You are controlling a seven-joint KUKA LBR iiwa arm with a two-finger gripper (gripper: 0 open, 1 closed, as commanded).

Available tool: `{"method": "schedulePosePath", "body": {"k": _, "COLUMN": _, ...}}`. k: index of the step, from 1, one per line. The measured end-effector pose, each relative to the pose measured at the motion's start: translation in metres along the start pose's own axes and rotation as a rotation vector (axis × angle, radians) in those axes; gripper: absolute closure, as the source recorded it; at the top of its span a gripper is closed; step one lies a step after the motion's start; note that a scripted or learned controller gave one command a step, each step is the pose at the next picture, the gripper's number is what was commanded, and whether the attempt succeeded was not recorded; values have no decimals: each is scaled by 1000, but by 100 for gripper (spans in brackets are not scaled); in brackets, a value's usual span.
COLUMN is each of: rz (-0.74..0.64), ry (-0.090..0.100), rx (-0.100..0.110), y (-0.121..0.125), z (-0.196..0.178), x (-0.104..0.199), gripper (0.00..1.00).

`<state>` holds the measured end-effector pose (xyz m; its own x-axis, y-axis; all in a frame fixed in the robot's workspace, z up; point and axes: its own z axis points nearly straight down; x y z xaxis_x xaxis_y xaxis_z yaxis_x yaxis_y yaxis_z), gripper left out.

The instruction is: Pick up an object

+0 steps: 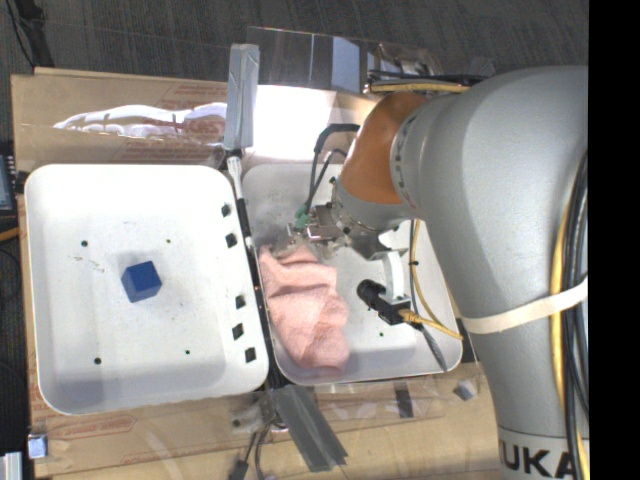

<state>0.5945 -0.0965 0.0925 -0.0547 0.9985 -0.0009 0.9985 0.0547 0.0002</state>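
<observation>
Pink cloth (pixel 305 308) lying crumpled in the right bin (pixel 440 363), claw (pixel 312 230) hanging at its top edge.

The claw is sitting just over the cloth's upper end, though I cannot tell how it is set. The grey arm (pixel 500 218) is reaching in from the right. A blue cube (pixel 142 280) is resting apart in the left bin (pixel 60 368) on the worktop (pixel 120 98).

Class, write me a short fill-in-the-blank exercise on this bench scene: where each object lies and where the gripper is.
1. The small blue cube lies in the ____ shallow white bin.
2. The crumpled cloth in the right white bin is ____ in colour.
3. The gripper is at the cloth's ____ end in the picture.

Missing words: left; pink; upper
</observation>
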Motion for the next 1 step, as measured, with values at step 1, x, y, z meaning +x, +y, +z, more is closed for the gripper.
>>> {"method": "schedulePosePath", "body": {"k": 1, "rz": -9, "ry": 2, "rx": 3, "y": 0, "z": -10, "x": 2, "gripper": 100}}
